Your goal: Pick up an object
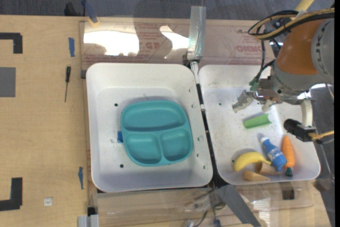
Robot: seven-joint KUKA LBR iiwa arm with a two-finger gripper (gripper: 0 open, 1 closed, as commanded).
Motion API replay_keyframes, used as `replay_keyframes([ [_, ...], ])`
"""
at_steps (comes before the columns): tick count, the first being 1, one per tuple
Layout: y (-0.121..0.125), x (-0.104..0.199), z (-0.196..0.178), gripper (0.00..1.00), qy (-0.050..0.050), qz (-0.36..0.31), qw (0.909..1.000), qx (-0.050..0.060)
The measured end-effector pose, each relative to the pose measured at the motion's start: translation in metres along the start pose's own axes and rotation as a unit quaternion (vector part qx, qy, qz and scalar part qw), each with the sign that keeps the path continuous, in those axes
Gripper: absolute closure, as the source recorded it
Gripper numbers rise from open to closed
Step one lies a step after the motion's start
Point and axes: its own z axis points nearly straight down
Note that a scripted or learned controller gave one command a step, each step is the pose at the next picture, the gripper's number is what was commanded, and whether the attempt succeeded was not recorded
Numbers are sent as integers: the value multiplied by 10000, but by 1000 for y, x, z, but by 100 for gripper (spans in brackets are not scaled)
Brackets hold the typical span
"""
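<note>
The gripper (245, 102) hangs with jaws parted and empty in the right bin (223, 82), just beside the green block (256, 121). Centre over that block, descend squarely, then close.

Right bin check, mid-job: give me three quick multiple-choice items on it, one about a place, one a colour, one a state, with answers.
1. Where does the banana lie?
A. in the left bin
B. in the right bin, near its front edge
C. on the bench

2. What colour is the block below the gripper?
A. green
B. red
C. white

3. What is between the gripper's fingers?
A. the carrot
B. the banana
C. nothing

Answers: 1 B, it lies by the bin's front wall. 2 A, it is bright green. 3 C, the open fingers hang over bare bin floor.
</note>
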Motion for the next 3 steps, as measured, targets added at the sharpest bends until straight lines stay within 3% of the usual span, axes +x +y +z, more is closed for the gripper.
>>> replay_keyframes([
  [1, -2, 57, -53, 0, -21, -1031, 9946, -88],
  [2, 2, 38, -133, 0, -15, 39, 9999, -93],
  [3, -21, 32, -9, 0, -4, -80, 10000, -9],
])
